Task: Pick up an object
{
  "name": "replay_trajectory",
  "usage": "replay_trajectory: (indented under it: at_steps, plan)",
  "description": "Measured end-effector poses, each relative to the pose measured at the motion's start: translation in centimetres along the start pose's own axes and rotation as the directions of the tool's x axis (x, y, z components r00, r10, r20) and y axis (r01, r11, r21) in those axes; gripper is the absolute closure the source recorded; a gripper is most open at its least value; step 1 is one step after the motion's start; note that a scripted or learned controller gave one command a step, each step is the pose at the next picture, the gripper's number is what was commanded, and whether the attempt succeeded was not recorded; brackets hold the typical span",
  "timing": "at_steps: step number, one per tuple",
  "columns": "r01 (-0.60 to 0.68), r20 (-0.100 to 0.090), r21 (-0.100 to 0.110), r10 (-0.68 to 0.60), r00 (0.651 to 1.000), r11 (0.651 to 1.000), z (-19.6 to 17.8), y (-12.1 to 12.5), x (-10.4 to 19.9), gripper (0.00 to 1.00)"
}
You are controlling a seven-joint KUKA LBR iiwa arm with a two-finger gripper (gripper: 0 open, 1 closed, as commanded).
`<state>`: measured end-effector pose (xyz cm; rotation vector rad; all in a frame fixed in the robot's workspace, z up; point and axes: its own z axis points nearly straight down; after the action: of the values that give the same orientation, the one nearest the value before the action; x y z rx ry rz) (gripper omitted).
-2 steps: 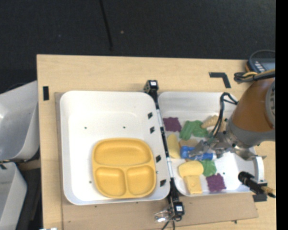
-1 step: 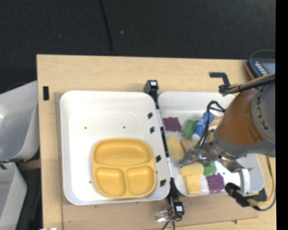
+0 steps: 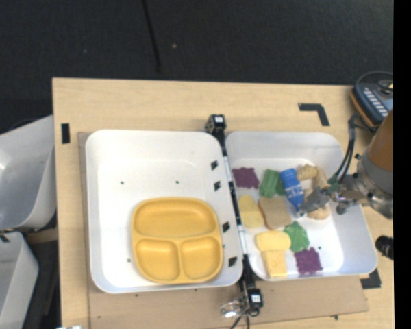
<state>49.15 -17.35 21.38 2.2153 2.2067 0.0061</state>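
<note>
Wooden bench (image 3: 157,105): two white bins; yellow tray (image 3: 177,239) in left bin (image 3: 123,163), small coloured objects (image 3: 277,204) heaped in right bin (image 3: 342,245). Gripper (image 3: 314,200) is lowered among them from the right; its grip cannot be told. No object is seen lifted, so the pick is judged outstanding.

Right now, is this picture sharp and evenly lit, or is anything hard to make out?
Camera view: soft overall; even light with faint shadows; the tray reads clearly, the small pieces in the right bin blur together, and the pincer is smeared.
</note>
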Motion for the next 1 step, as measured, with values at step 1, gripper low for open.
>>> replay_trajectory:
  at_steps: [1]
  plan:
    - [0.011,-0.01,0.016,-0.011,1.0,1.0,5.95,1.88,7.44,0.0]
